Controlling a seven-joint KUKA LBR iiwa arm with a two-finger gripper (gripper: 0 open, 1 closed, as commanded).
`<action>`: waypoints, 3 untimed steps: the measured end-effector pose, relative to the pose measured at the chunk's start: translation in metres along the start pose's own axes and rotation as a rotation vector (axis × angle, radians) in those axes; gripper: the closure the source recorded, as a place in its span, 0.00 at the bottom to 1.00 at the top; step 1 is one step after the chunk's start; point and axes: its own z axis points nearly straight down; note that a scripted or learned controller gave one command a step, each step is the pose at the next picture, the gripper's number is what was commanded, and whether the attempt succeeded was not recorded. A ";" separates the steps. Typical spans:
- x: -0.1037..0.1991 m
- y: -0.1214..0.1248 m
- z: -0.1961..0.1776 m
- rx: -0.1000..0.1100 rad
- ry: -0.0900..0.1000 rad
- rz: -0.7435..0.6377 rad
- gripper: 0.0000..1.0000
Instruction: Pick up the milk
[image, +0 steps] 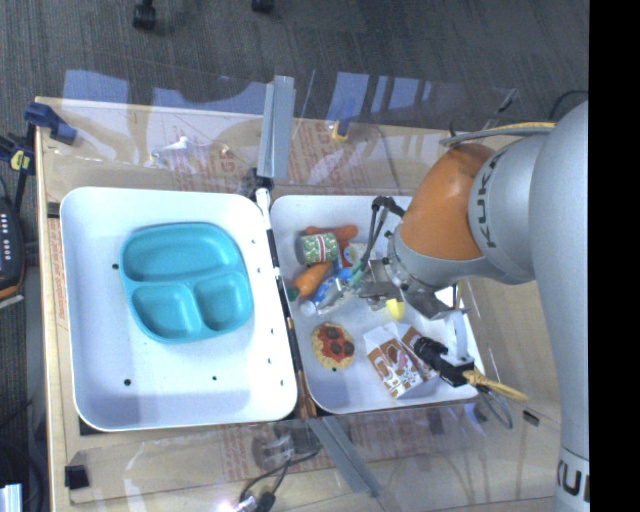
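**While the gripper sits low in the right bin, the milk is not yet lifted**

Though small and partly hidden, the blue-and-white item (331, 291) is probably the milk. It lies in the right bin (360, 396), touching a carrot (312, 277), with a can (320, 245) just beyond. The gripper (362, 285) is just beside it; whether the claw is wide or narrow, I cannot tell. The step looks like the approach. The next move calls for closing on the milk alone, clear of the carrot.
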 end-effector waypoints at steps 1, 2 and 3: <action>-0.052 -0.047 0.029 -0.013 -0.002 -0.032 0.00; -0.052 -0.045 0.017 -0.017 -0.005 -0.037 1.00; -0.008 -0.051 -0.084 -0.005 0.000 -0.081 1.00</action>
